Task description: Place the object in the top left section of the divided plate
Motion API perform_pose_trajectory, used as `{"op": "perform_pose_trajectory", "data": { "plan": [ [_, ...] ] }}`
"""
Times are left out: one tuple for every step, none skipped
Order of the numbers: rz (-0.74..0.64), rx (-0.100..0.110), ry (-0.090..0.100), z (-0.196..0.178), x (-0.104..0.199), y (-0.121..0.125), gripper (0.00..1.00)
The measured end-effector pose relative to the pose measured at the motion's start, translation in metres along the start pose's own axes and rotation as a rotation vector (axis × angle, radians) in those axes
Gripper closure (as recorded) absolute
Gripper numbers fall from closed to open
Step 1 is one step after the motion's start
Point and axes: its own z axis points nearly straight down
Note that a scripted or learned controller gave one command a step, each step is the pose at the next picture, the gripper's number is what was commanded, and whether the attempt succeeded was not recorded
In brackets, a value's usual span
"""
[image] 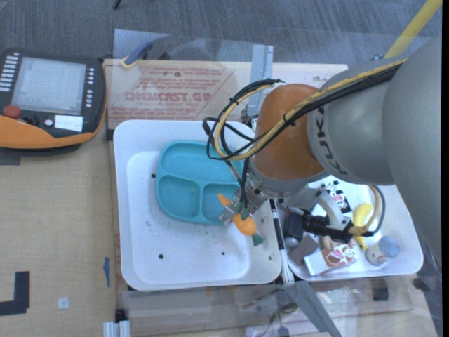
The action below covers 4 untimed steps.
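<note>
Reaching in from the right, the arm [330, 125] bends down over the left bin [133, 258], its gripper [237, 213] pinching an orange carrot-like object [243, 223] just off the blue divided plate [186, 188]'s right edge.

A: Describe the divided plate [186, 188].

B: Teal, three sections, lying flat, extending left of the claw [235, 213].

A: And the object?

B: An orange carrot-like toy [243, 223] with a green tip, at the claw's tips, touching the plate's lower right edge.

Robotics lab, teach pendant [49, 100], bench bins [133, 209]
</note>
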Motion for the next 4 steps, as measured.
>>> {"op": "perform_pose_trajectory", "data": {
  "plan": [
    [0.026, 0.001, 0.000, 0.018, 0.045, -0.019, 1.00],
    [-0.054, -0.014, -0.009, 0.050, 0.002, 0.056, 1.00],
    [-0.054, -0.009, -0.007, 0.052, 0.002, 0.054, 0.00],
    [0.088, -0.005, -0.005, -0.093, -0.094, 0.097, 0.00]
  ]
}}
